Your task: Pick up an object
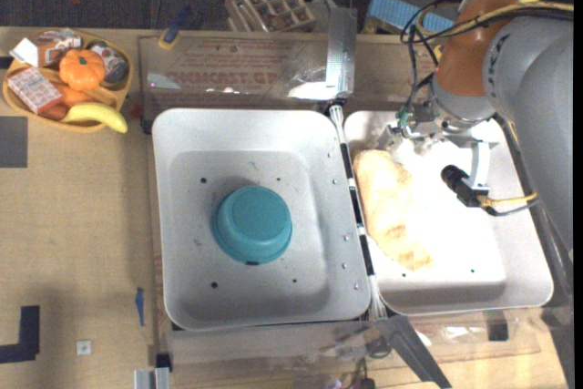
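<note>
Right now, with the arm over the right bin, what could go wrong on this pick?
1. The gripper sits close to the right bin's far wall; descending there may clip it.
2. The pale, flat bread-like object lies against the divider, leaving little room on that side.
3. The teal bowl is in the other bin.

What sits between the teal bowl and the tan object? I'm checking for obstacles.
In the camera view, just the bins' adjoining rims separate the teal bowl from the tan object.

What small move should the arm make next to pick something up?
Probably lower the end effector a little toward the tan floppy object in the right bin. It sits near that object's upper end; the teal bowl lies in the left bin, farther away.
</note>
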`<state>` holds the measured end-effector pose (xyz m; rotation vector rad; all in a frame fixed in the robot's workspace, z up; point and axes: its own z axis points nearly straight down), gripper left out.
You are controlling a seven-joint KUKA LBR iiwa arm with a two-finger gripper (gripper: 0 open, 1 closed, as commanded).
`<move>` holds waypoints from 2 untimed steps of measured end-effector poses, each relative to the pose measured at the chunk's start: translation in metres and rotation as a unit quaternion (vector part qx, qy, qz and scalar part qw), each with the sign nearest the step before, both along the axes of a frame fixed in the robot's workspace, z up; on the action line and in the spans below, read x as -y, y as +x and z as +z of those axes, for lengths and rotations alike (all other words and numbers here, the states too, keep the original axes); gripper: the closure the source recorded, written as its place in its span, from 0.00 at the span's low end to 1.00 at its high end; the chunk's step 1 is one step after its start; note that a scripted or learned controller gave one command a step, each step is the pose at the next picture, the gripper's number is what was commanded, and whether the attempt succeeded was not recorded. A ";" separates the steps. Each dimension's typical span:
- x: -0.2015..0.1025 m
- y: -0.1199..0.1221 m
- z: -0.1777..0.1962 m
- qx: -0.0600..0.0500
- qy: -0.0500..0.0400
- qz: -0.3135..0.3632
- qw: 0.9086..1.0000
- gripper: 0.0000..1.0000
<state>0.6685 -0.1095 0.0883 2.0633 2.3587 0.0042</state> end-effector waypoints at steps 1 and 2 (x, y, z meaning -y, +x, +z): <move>-0.001 0.000 0.000 0.000 0.000 0.000 1.000 0.00; 0.044 -0.001 0.027 -0.001 0.000 -0.028 1.000 0.00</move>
